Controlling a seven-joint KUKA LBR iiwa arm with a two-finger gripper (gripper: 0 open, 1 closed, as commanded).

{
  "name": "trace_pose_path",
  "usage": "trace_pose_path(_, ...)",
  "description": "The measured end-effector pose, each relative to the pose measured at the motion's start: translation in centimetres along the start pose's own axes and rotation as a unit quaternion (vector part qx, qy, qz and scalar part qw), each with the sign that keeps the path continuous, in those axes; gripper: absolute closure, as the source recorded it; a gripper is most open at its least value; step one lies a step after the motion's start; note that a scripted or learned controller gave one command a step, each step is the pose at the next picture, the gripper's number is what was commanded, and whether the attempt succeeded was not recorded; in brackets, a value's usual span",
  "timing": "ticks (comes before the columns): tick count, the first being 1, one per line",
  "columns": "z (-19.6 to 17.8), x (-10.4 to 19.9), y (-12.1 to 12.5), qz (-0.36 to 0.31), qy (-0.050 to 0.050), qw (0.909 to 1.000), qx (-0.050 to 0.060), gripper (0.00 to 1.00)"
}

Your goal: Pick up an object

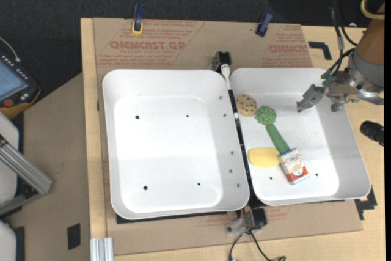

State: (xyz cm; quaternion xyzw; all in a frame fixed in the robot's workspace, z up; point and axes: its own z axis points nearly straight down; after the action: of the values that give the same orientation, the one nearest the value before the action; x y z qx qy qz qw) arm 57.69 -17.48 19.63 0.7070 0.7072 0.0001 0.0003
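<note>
Gripper [320,98] open and holding nothing, up over the right bin [342,189]; nearest target, green brush [272,129], lies down-left of it, long axis running diagonally away toward the carton [293,166].

My arm reaches in from the right, the orange band showing just above the wrist. My gripper [320,99] hangs over the upper right part of the right bin [351,159], near its far rim. My two grey fingers [307,99] are spread apart and point down, with nothing between them.
</note>
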Motion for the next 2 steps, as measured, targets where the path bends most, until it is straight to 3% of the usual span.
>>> trace_pose_path(1, -0.2, 13.0, -0.2, -0.006, 0.003, 1.0, 0.002, 0.0)
trace_pose_path(2, -1.2, 12.1, -0.1, 0.0, 0.0, 1.0, 0.0, 1.0)
